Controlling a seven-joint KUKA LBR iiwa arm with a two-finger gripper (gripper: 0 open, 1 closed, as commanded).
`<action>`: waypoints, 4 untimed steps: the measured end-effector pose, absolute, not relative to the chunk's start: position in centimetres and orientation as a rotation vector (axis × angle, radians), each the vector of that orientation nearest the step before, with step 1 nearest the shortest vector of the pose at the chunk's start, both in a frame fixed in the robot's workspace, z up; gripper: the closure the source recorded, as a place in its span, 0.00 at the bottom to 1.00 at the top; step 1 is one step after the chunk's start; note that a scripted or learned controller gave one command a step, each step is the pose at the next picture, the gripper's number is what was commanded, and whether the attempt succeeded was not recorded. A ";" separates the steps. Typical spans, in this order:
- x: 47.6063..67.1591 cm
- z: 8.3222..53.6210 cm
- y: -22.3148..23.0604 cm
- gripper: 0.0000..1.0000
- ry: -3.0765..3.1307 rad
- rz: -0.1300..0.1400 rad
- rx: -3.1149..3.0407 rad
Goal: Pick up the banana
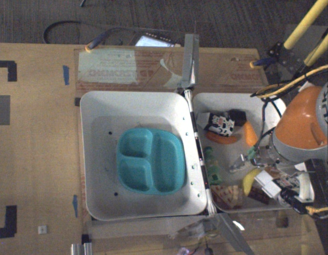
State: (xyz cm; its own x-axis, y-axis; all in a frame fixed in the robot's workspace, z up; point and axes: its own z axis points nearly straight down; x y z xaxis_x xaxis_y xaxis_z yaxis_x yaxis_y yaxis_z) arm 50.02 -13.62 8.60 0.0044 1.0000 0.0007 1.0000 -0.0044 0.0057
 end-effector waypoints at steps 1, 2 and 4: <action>50.1 9.4 -13.7 1.00 2.211 0.011 2.225; 50.3 21.7 -8.0 1.00 1.881 -0.006 2.518; 48.6 11.0 -10.9 0.00 2.109 0.006 2.326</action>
